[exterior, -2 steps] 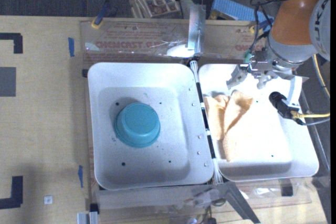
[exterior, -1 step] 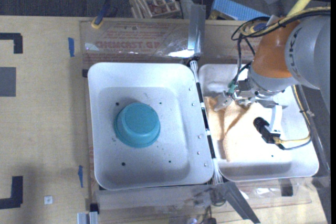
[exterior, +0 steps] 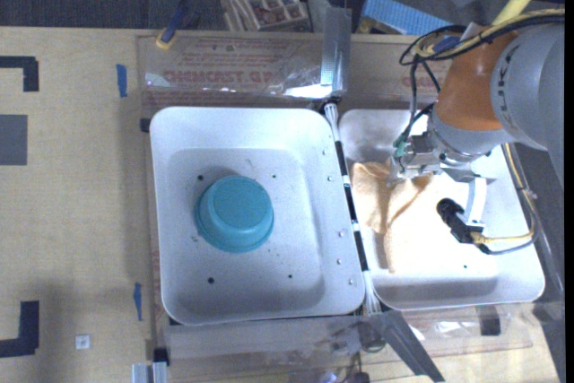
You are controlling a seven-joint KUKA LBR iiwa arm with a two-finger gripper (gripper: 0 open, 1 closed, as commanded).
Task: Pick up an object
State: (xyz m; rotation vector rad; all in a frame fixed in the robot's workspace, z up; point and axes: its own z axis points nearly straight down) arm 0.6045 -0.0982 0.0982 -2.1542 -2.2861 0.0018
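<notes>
Reaching arm: the grey arm (exterior: pixel 525 90) comes in from the right and bends down over the right bin, its orange band (exterior: pixel 468 88) just above the wrist.
Gripper: the gripper (exterior: pixel 408 160) sits low over the far left part of the right bin, at the far edge of the cloth; the wrist body covers it from above.
Gripper state: cannot be told from this view, and nothing can be seen held in it.
Cloth: a tan cloth (exterior: pixel 402 213) lies crumpled on the floor of the right bin, along its left side, spreading from beneath the gripper toward the near wall.
Bowl: a blue bowl (exterior: pixel 235 213) rests upside down in the left bin, slightly left of its middle, well apart from the gripper.
Left bin: a white bin (exterior: pixel 170 193) with a speckled floor, touching the right bin along their shared edge.
Right bin: a white bin (exterior: pixel 466 290) brightly lit on its near side.
Cable: a black plug (exterior: pixel 456 221) with a yellow lead (exterior: pixel 509 239) hangs from the wrist over the right half of the right bin.
Bench: a pale wooden top (exterior: pixel 72 193) with black marks (exterior: pixel 20 73) and blue tape strips (exterior: pixel 121 79) on the left.
Plastic bag: a clear printed bag (exterior: pixel 233 72) lies flat just beyond the far rim of the left bin.
</notes>
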